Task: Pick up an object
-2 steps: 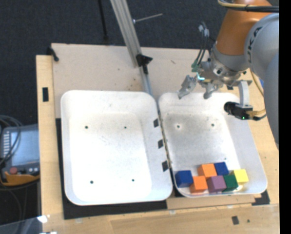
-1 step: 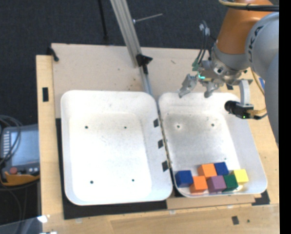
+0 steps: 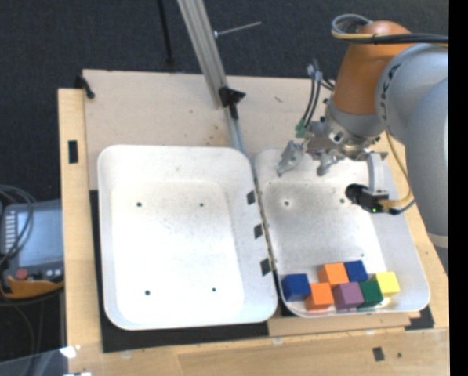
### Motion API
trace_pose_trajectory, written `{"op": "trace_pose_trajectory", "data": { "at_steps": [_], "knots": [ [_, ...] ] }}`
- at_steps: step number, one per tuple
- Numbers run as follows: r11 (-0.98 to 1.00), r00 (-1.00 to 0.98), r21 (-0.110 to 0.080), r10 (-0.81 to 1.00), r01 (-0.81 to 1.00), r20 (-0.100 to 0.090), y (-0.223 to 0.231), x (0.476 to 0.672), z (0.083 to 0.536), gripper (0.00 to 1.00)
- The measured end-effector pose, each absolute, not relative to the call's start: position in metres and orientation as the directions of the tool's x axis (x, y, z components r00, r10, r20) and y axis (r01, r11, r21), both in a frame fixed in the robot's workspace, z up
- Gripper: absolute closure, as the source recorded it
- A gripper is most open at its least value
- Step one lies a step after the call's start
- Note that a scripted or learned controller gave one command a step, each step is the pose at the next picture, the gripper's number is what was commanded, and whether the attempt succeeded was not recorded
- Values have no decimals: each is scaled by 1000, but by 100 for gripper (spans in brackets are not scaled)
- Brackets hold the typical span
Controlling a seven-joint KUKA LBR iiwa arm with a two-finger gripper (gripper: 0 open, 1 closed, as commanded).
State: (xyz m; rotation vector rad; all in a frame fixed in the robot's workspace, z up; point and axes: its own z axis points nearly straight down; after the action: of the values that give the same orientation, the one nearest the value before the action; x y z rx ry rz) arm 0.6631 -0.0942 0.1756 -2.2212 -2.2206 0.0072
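Observation:
Several small coloured blocks lie clustered in the near right corner of the right bin [image 3: 320, 218]: a blue block [image 3: 295, 286], two orange blocks [image 3: 335, 272] [image 3: 321, 294], a second blue block [image 3: 356, 269], a purple block [image 3: 347, 294], a green block [image 3: 370, 291] and a yellow block [image 3: 387, 282]. My gripper [image 3: 307, 161] hangs over the far edge of the right bin, well away from the blocks. Its two fingers stand apart, open, with nothing between them.
The left bin [image 3: 179, 233] lies beside the right one. A slanted aluminium pole [image 3: 206, 41] rises from the bench behind the bins. A black cable with a connector [image 3: 367, 197] hangs from the wrist over the right bin.

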Motion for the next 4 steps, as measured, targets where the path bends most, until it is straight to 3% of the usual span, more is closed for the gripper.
{"op": "trace_pose_trajectory", "data": {
  "at_steps": [1, 2, 3, 4],
  "knots": [
    [-3, 3, -4, 1000, 1000, -4, -107, 664, 122, 0],
    [-6, 6, -2, 1000, 1000, -3, -109, 663, 96, 0],
    [-9, 9, 4, 1000, 1000, -2, -109, 665, 110, 100],
    [-9, 9, 8, 1000, 1000, -1, -113, 669, 174, 100]
  ]
}}
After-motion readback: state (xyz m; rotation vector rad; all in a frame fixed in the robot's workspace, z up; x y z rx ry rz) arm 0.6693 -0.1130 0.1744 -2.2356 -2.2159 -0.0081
